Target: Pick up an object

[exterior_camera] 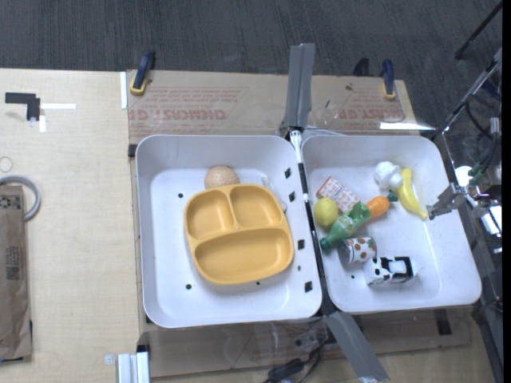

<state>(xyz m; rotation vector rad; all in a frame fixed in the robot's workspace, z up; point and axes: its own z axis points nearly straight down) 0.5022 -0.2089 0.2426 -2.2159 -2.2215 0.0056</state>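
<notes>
Yellow tray [239, 246] (divided) covers most of left bin [152, 238].

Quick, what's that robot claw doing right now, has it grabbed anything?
Gripper: at the right bin's edge, beside the banana; open or shut cannot be told, and nothing shows in its grasp.
</notes>
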